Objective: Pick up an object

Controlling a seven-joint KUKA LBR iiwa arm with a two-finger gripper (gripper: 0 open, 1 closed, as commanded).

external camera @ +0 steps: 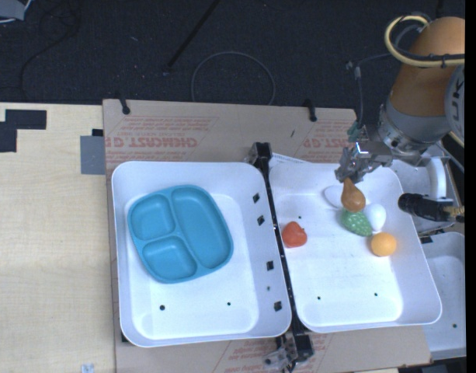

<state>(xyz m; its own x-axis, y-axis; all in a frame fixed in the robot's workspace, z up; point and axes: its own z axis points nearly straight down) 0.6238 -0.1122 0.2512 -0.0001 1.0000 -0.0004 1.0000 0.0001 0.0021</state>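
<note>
The arm [424, 76] came in from the right, and its end effector [354, 169] hung over the back part of the right bin [362, 301]. A brown pear-shaped toy [352, 196] sat right under the end effector, with its thin top pointing up at it. I could not tell if the toy was held or how wide the end effector was.

Near the brown toy there was a small white thing [333, 196] on its left, a green toy [356, 222] just in front of it, and a white egg [376, 217] touching the green toy. An orange ball [383, 244] lay a bit closer to the front. A red toy [294, 234] sat alone near the bin's left wall.

The left bin [191, 317] held a blue tray [179, 232] with three parts. Both bins sat on the surface [43, 239].
</note>
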